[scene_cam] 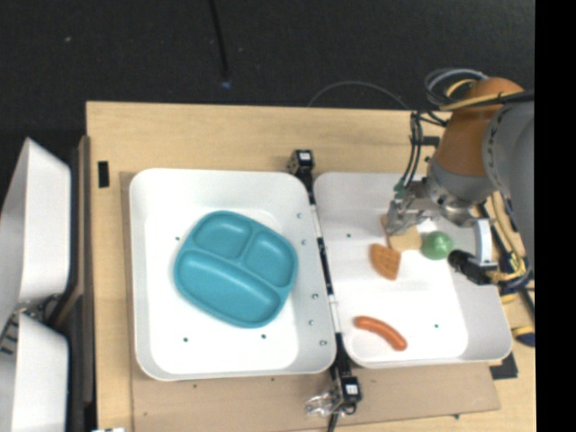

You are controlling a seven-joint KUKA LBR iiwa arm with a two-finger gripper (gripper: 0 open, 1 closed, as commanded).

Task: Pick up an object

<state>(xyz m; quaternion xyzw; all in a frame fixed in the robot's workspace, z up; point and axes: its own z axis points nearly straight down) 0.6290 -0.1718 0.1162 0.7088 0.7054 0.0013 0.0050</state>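
Arm (468,151) bent low over right bin (450,340), pincer (400,223) above toast (386,261)

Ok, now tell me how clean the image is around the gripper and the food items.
Camera view: even overhead light, soft focus throughout. The gripper is small and blurred, its detail lost. The orange wedge, green ball and sausage cast faint shadows on the right bin. The teal divided plate shows mild sheen.

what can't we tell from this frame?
- Pincer fingers: too small and blurred in the camera view to judge open or shut.
- Whether it touches the orange wedge just below: unclear.
- Green ball: partly covered by the arm.
- Right bin far corner: hidden under the arm.
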